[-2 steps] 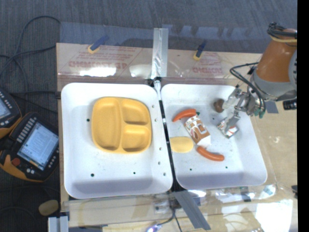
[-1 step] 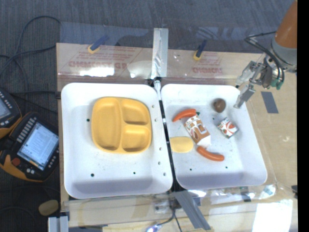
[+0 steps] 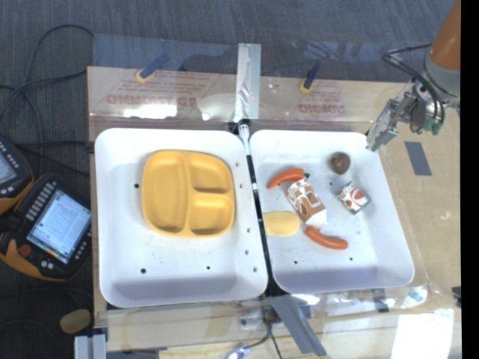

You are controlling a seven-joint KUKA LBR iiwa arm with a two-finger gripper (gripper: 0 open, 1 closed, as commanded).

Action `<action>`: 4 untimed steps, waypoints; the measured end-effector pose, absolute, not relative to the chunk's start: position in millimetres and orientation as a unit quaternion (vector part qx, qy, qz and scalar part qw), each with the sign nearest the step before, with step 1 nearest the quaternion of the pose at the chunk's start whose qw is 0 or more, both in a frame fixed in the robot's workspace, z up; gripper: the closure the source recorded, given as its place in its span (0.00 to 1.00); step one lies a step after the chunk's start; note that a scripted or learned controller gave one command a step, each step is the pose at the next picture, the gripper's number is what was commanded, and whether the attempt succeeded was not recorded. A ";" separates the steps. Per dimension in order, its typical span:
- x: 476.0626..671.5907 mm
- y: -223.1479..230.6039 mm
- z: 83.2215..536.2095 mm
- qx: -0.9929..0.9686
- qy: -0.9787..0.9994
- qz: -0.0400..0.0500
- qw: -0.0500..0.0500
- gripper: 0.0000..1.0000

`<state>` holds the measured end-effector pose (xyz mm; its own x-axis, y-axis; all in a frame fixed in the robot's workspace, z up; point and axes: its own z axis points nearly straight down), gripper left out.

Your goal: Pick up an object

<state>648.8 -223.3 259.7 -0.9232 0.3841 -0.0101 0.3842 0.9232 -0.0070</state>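
While gripper (image 3: 380,133) hangs by right bin (image 3: 397,223) corner, jaws apart, nothing held.
Best pick: brown ball (image 3: 340,161), nearest, standing apart; descend centred, close evenly.

Two handheld control pendants are sitting on the dark carpet (image 3: 224,13) off to the left, one with its screen (image 3: 60,226) glowing, and black cables (image 3: 37,66) are snaking around behind them. Some clamps (image 3: 153,67) are holding the board.

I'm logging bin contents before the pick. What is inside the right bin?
The right bin holds two orange-red sausages, a brown-and-white carton, a smaller carton, a yellow oval piece and a brown ball. Anything beneath the cartons is covered.
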 end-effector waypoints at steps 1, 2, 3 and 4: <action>648.8 -222.9 258.9 0.196 0.981 -0.004 0.004 0.00; 589.3 -188.2 94.0 0.228 0.974 -0.002 0.001 0.00; 623.1 -222.4 89.4 0.219 0.976 -0.002 0.006 0.00; 632.0 -223.0 200.4 0.143 0.990 -0.002 0.002 0.00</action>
